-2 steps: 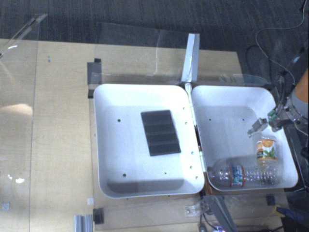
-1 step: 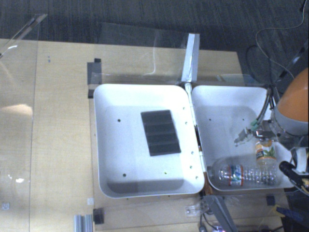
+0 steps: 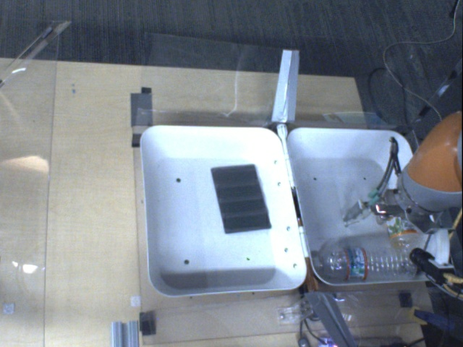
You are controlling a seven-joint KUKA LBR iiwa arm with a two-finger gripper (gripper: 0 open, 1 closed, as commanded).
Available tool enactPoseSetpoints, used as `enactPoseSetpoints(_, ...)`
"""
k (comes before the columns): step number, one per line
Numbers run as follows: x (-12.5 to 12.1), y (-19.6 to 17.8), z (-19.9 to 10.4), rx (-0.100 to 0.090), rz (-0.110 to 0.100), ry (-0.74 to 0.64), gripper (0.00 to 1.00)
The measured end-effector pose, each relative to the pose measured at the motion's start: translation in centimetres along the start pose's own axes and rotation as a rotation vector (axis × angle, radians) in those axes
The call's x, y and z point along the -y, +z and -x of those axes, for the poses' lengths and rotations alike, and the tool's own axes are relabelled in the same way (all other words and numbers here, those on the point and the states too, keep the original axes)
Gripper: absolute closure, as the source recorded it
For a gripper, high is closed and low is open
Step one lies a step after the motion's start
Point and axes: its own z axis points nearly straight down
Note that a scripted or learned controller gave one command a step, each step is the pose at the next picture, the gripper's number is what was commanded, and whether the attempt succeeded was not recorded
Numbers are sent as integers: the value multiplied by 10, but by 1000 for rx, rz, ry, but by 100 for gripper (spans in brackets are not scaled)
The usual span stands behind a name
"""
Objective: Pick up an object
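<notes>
One clear bottle [image 3: 362, 263] lies on its side along the near wall of the right bin [image 3: 325, 157], long axis running left-right; which end is the cap is unclear. One dark ridged pad [image 3: 241, 198] lies in the left bin [image 3: 163, 194]. The gripper [image 3: 372, 208] hangs above the right bin's floor, just beyond the bottle; I cannot tell its state.

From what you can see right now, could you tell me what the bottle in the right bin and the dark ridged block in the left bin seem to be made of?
The bottle looks like clear thin plastic: the white bin floor shows through it, and it has glossy glints. The dark ridged block looks matte, perhaps rubber or foam, since it shows no shine; I can't be sure.
</notes>
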Motion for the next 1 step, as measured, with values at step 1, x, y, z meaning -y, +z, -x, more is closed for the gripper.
enactPoseSetpoints(1, -27, 3, 5, -13, -13, -89, 0)
